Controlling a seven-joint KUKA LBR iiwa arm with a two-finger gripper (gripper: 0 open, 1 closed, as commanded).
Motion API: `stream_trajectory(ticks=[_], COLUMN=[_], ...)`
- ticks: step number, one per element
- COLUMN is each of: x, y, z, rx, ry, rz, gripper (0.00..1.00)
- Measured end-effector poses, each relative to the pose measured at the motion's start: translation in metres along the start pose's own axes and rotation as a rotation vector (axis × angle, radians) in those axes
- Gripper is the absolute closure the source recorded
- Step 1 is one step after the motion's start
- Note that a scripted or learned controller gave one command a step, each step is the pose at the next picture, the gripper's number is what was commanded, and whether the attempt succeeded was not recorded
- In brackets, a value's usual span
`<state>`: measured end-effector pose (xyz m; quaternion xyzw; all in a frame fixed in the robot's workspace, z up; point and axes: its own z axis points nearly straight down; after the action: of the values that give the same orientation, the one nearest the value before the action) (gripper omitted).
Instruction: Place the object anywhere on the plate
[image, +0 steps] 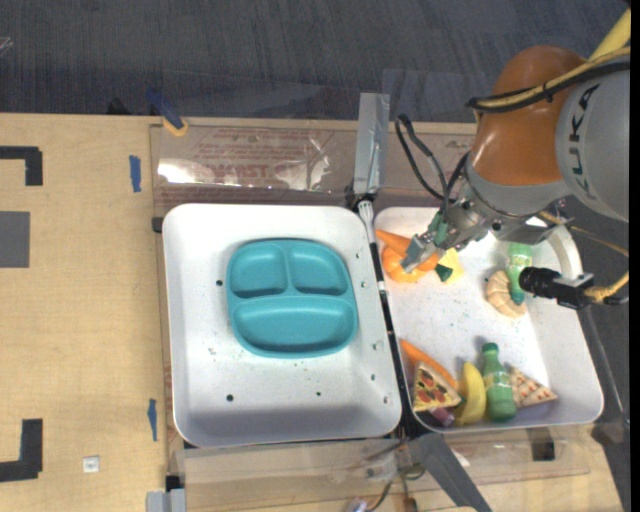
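A teal divided plate lies in the middle of the left white bin. My gripper is low in the far left corner of the right bin, just right of the wall between the bins. Its fingers close on an orange toy carrot, which lies slanted against that corner. A small yellow piece sits right beside the fingers. The plate is about a hand's width left of the gripper and carries nothing.
Loose toy food lies in the right bin: a beige piece, a green item, a green bottle, a banana, two pizza slices and another orange piece. The arm and cables hang over the bin's far right.
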<state>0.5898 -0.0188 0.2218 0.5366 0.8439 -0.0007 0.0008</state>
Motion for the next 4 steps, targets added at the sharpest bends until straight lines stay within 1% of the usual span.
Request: stream_trajectory(ticks=[1,2,3,4], x=[0.042,0.117,0.179,0.124], y=[0.040,0.038,0.030,0.025], z=[-0.081,-0.146,0.015,0.111], rx=[-0.009,-0.011,0.005,0.001], ry=[-0.002,0.000,0.005,0.003], rz=[-0.206,-0.265,-0.323,-0.417], gripper=[1.00,1.00,1.00,1.00])
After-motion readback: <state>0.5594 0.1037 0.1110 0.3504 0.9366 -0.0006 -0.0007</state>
